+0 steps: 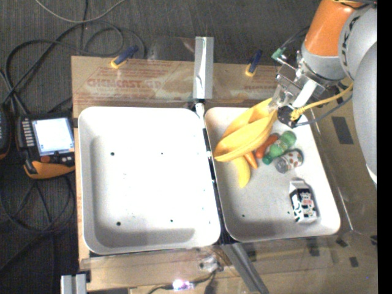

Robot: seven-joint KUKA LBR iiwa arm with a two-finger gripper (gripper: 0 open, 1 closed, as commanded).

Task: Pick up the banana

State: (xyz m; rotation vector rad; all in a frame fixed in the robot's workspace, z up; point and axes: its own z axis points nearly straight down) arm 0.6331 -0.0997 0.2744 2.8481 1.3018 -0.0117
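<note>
The yellow banana (245,136) hangs at a slant over the right bin (269,225). Its upper end is caught between the fingers of my gripper (279,108), and its lower end points left toward the divider between the bins. It looks raised off the bin floor, above the other items. The gripper is at the back of the right bin, under the orange wrist band (327,23).
Beneath and beside the banana lie a yellow-orange piece (244,174), an orange carrot-like item (264,146), a green object (284,141) and a small round speckled thing (290,160). A white and black item (303,204) sits at the front right. The left bin (92,182) adjoins.
</note>
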